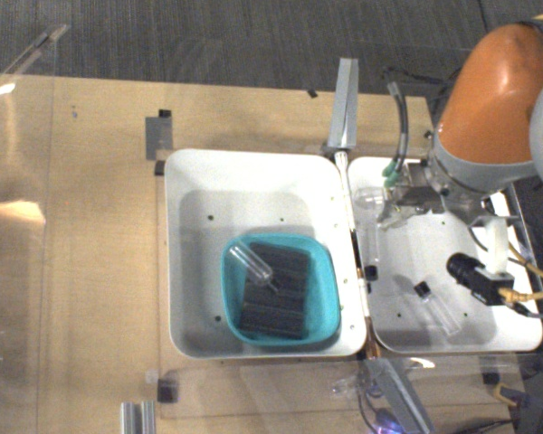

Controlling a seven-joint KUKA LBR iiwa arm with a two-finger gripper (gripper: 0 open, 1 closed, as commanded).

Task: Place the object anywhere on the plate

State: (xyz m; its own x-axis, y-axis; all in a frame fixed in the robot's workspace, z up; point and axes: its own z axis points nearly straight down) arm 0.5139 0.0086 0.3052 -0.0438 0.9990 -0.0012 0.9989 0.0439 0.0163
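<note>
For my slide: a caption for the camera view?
Clear tube on dark block in teal plate, left bin; arm over right bin.

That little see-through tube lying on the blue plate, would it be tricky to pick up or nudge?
Probably. The clear tube is round and lies on its side across a dark ridged block on the teal plate, so a nudge may roll it. It looks smooth and glossy, so likely slippery. It seems thin-walled and light, perhaps fragile.
</note>
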